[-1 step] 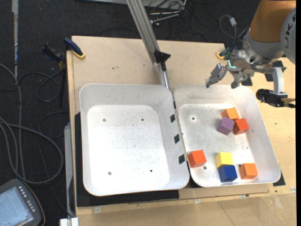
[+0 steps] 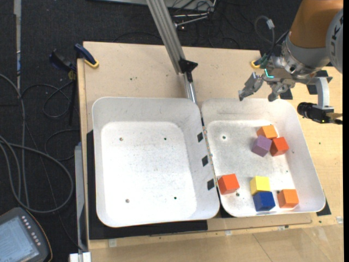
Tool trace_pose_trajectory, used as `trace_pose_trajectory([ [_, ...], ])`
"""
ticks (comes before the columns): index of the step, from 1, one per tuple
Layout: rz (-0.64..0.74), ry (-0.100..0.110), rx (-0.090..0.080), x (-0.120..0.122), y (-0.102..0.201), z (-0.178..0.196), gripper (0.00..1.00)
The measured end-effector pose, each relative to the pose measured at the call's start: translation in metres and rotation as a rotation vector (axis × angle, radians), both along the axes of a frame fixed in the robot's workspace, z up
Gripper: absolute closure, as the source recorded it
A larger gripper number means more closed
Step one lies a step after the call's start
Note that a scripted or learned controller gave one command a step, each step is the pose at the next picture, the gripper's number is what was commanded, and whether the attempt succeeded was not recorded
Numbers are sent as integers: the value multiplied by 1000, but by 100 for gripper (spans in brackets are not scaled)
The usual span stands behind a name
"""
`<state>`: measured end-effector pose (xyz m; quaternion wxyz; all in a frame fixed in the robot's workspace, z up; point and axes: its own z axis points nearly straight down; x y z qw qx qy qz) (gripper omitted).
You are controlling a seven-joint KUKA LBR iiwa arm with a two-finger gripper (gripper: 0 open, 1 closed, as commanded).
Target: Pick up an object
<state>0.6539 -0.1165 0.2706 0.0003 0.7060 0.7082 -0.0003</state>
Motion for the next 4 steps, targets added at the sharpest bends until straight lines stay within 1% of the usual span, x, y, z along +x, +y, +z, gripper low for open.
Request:
trace_pose_trajectory([
  [1,-4,7,1,-2,-3,-64,0],
  [2,-4,5,1,-8,-5,-109,0],
  [3,-2,7,1,-11,1,-172,0],
  [4,-4,-2,0,-8,0,-157,100],
])
